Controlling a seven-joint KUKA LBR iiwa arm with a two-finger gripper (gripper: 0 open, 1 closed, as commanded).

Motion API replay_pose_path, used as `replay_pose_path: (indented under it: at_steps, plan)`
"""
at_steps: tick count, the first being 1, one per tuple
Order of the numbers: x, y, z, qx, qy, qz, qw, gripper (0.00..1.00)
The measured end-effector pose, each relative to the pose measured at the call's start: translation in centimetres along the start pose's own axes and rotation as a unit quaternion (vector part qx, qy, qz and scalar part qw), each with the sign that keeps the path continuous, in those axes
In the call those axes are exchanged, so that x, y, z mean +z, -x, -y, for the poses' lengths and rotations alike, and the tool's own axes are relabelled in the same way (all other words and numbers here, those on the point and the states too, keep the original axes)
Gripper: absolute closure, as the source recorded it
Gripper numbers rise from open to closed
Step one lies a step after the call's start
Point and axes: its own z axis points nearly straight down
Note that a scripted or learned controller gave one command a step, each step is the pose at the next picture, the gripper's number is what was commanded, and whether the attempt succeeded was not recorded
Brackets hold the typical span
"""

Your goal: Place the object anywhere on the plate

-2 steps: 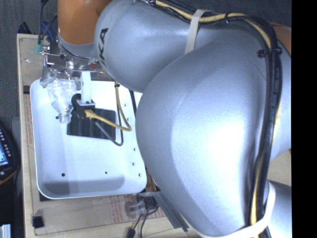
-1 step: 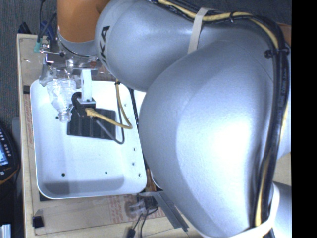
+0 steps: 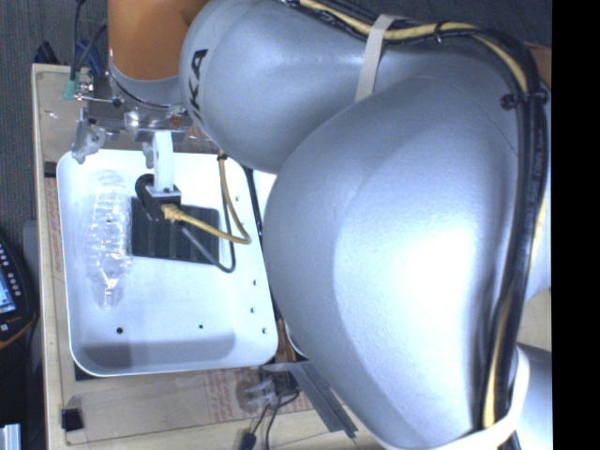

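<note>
Clear plastic bottle [image 3: 108,237] is lying lengthwise along the left side of the white bin [image 3: 159,317], with a flat black ribbed piece [image 3: 173,237] lying just beside it. Hand [image 3: 131,120] is hanging over the bin's upper edge, apart from the bottle. Spread or pressed together, cannot tell.

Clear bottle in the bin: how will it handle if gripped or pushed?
The bottle looks clear, crinkled and empty: probably light and squashy when gripped. Lying on its side on the smooth bin floor, it may roll or slide.
</note>
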Motion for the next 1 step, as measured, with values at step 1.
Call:
replay_pose_path:
  at_steps: [1]
  plan:
    - [10.1, 1.05, 6.71, -0.075, -0.003, 0.001, 0.9972, 0.0]
